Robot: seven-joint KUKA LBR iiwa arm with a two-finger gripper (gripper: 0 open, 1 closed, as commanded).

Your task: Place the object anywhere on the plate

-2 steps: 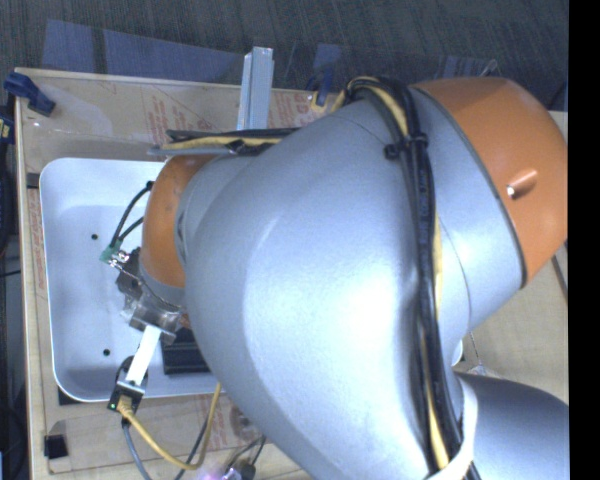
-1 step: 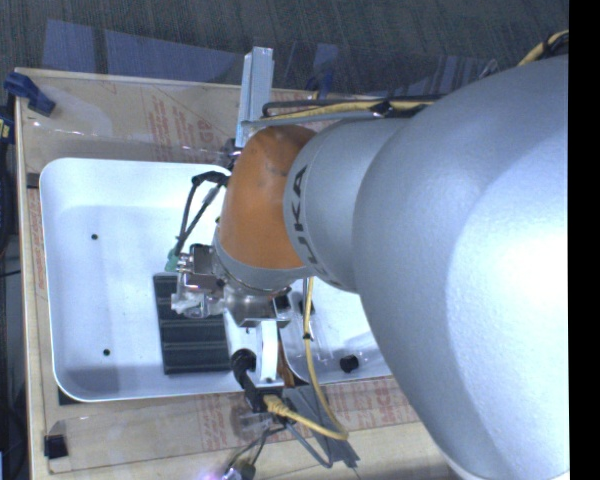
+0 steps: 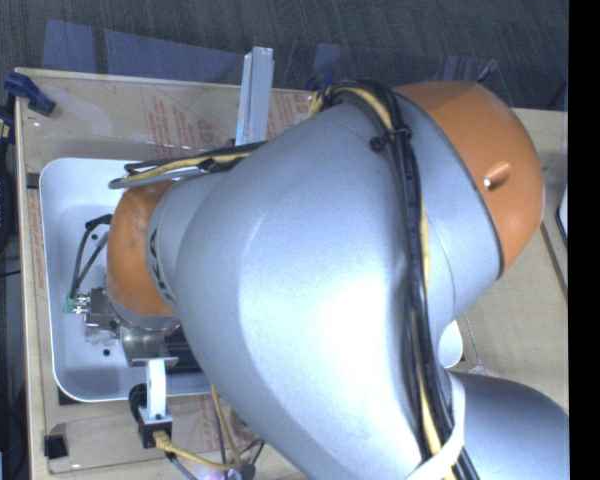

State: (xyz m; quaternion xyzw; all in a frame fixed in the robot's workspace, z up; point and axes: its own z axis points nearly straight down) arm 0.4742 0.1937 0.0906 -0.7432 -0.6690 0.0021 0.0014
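The grey arm sweeps from the lower right of the frame toward the left, its orange band above the wrist at centre left, with the end effector pointing down at lower left.

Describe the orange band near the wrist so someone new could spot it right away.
Start at the big grey arm that covers most of the bench. Follow it left into the white bin. The orange band sits there above the metal wrist, smaller than the orange dome at upper right.
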